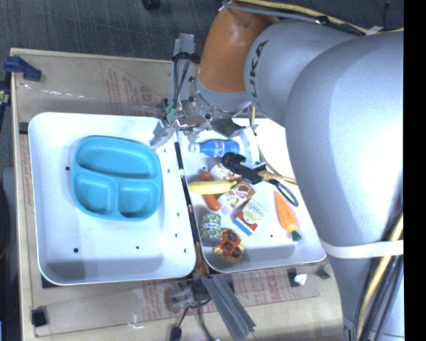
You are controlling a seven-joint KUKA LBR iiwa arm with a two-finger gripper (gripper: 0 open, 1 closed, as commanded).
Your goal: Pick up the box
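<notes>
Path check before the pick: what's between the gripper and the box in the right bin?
Camera view: a yellow banana lies across the line from gripper to box.

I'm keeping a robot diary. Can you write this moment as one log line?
claw: at divider between bins | box: in cluttered bin, apart from claw | blue tray: other bin

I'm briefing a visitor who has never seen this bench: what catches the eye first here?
The big grey arm with its orange band looms over the view's right. A bright blue divided tray lies alone in the view's left bin, while the right bin is crowded with small things, a carrot and a printed box among them.
</notes>
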